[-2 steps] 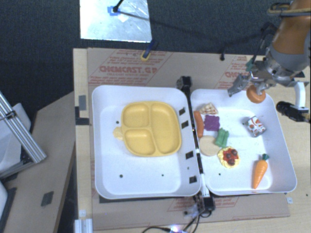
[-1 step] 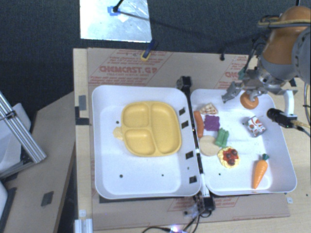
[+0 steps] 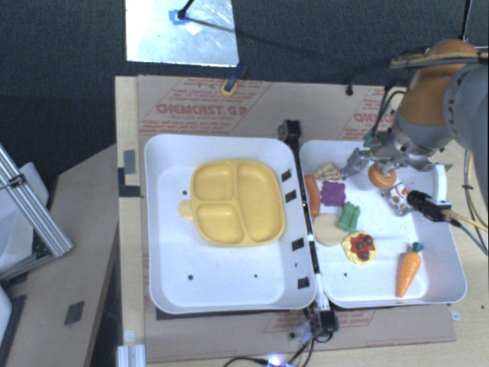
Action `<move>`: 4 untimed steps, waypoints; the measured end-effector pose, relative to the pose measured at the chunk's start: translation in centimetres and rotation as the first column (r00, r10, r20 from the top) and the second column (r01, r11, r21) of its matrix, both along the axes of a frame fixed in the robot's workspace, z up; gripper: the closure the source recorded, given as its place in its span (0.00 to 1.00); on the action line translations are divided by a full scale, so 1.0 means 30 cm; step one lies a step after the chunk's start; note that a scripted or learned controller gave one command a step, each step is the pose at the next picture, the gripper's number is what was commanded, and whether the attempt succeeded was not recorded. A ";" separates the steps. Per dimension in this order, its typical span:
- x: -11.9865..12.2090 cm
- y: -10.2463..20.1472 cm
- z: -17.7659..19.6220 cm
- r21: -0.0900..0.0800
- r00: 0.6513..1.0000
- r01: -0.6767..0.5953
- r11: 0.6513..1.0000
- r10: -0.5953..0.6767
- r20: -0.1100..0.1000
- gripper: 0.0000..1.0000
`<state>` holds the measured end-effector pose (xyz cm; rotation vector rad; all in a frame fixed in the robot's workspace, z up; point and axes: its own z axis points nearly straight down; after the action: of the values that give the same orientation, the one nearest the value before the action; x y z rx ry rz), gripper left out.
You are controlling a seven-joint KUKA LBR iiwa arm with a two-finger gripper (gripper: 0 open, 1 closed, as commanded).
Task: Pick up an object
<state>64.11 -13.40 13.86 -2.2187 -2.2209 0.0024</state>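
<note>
The gripper [image 3: 367, 161] hangs low near the far edge of the right bin [image 3: 451, 281]; whether its fingers are wide or narrow I cannot tell; an orange ball [image 3: 381, 177] lies just beside it. The yellow tray [image 3: 233, 202] sits mid left bin [image 3: 164, 228]; a carrot [image 3: 409, 271] lies near the right bin's near-right corner.

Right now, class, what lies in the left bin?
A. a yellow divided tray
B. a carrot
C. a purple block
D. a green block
A: the yellow divided tray sits alone in the left bin, while the carrot, purple block and green block all lie in the right bin.
</note>
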 end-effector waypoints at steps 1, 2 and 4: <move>0.002 0.003 -0.170 0.000 1.000 -0.001 1.000 0.001 0.003 0.00; 0.009 -0.001 -0.122 -0.003 1.000 -0.001 1.000 0.001 0.010 1.00; 0.031 -0.011 0.279 -0.002 1.000 -0.003 1.000 0.003 0.011 1.00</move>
<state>65.03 -13.72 22.24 -2.2219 -2.2312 -0.0080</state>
